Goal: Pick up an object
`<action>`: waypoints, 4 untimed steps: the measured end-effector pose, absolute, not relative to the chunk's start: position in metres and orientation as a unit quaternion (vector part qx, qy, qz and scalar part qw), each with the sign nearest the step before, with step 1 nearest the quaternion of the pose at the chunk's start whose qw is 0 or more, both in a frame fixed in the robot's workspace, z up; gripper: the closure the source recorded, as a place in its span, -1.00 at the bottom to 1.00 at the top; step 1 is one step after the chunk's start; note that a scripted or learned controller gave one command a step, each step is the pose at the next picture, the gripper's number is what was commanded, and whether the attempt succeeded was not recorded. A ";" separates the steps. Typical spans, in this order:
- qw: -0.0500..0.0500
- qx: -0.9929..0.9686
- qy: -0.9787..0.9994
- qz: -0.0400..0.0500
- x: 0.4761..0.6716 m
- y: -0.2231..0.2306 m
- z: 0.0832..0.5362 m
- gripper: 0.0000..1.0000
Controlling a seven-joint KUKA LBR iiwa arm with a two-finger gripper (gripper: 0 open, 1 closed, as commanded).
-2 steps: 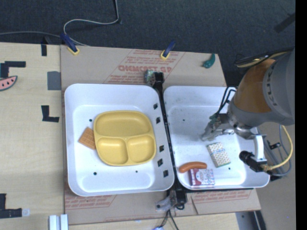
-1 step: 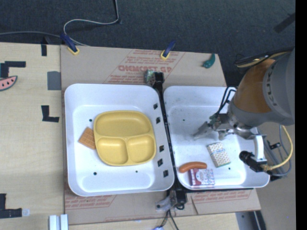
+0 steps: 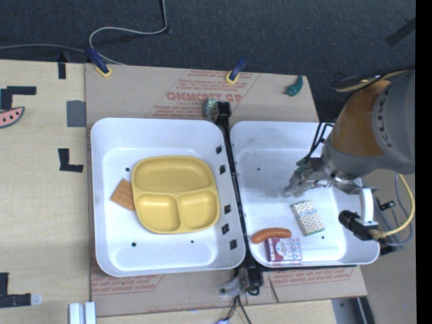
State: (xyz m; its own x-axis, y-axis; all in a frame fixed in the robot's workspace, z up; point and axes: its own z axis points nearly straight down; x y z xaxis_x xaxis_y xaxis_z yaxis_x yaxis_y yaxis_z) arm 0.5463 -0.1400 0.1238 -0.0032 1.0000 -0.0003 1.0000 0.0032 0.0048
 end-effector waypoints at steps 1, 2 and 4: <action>0.002 0.706 0.708 0.002 0.546 -0.140 0.124 -1.00; 0.000 0.707 0.707 0.000 0.566 -0.160 0.086 -1.00; 0.003 0.707 0.707 0.000 0.567 -0.161 0.096 -1.00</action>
